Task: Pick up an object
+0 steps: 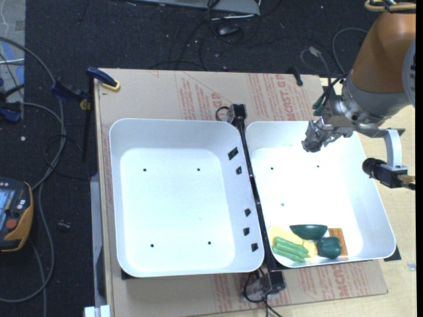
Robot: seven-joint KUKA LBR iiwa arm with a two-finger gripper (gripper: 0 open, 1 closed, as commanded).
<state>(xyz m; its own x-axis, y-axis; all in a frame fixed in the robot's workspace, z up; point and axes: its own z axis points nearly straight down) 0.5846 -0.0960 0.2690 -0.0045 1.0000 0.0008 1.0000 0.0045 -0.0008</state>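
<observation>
Hovering over the right bin (370, 197), the claw (312, 144) — its grip I cannot tell; green pieces (291, 248) lie well below it.

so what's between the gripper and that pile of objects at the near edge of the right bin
Bare white bin floor in the camera view: nothing lies between the gripper and the pile.

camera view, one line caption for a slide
Arm's gripper hovers over the right bin's far end, away from the green objects clustered at its near edge.
</observation>
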